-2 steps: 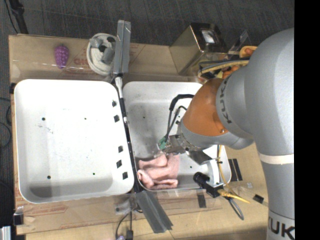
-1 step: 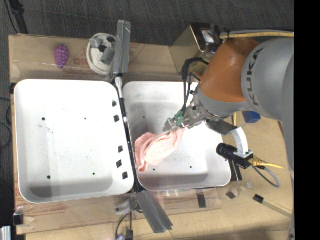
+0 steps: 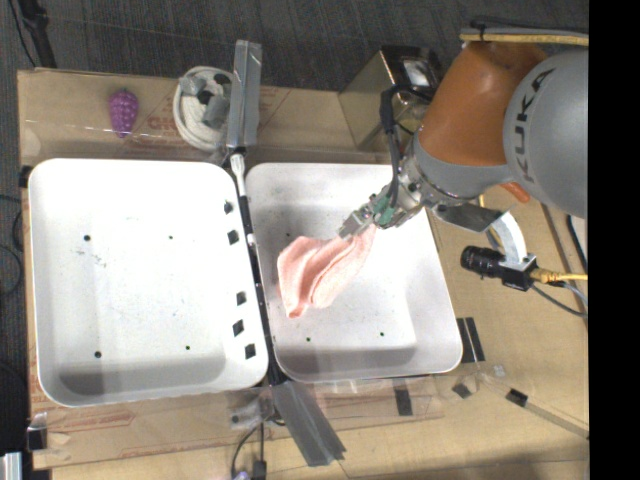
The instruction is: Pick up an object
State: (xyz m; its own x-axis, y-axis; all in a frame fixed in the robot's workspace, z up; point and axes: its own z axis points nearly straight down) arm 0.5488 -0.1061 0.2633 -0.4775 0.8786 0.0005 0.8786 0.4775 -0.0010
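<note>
Above the right-hand shallow white bin [image 3: 440, 343], the two-finger gripper [image 3: 368, 219] pinches one corner of the soft pink cloth [image 3: 318, 268], which hangs partly raised, so the grasp looks made and lifting it clear remains.

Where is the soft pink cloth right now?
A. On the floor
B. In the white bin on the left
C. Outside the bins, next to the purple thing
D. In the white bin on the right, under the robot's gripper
D. The soft pink cloth hangs over the right white bin, its upper end pinched in the two-finger gripper while its lower part droops toward the bin floor.
</note>
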